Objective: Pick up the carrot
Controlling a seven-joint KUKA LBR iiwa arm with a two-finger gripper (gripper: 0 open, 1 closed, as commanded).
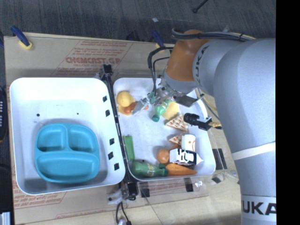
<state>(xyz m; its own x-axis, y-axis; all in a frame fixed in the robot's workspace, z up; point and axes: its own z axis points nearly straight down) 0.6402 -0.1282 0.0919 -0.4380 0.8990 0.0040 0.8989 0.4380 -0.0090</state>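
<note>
Along right bin's near wall, carrot [180,169], orange, tapered, lying flat; pincer [157,99] state unclear

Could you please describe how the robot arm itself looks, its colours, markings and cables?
The arm is thick, rounded and light grey, with an orange band above the wrist. Dark letters, part of the KUKA name, are printed near the band and again on the lower body. Black cables loop over the wrist and one curves down its side. The gripper looks small, metallic and dark.

Grey arm lowered, pincer [157,97] seemingly downward
</note>
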